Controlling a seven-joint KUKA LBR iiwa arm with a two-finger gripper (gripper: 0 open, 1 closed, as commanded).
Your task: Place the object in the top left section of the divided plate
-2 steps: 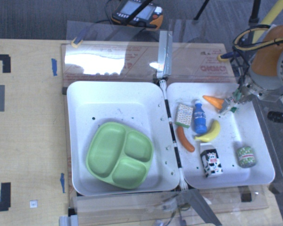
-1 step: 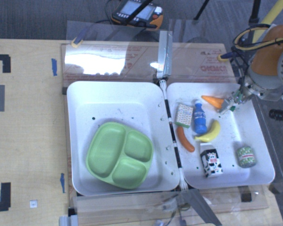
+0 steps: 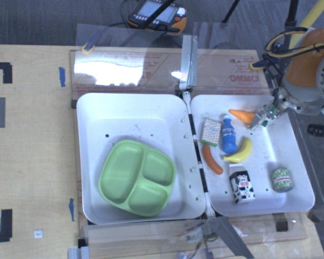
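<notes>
Green divided plate (image 3: 137, 178) resting in left bin (image 3: 92, 117), all sections bare. Gripper (image 3: 263, 117) poised in right bin (image 3: 291, 198) touching toy carrot (image 3: 241, 115); finger state indeterminable.

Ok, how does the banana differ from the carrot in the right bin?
The banana is yellow and curved; the carrot is orange, straighter and tapered. The banana lies mid-bin beside the blue bottle, while the carrot lies nearer the bin's far edge, right by the tool. The banana looks a bit thicker than the carrot. Both lie flat in the right bin.
</notes>
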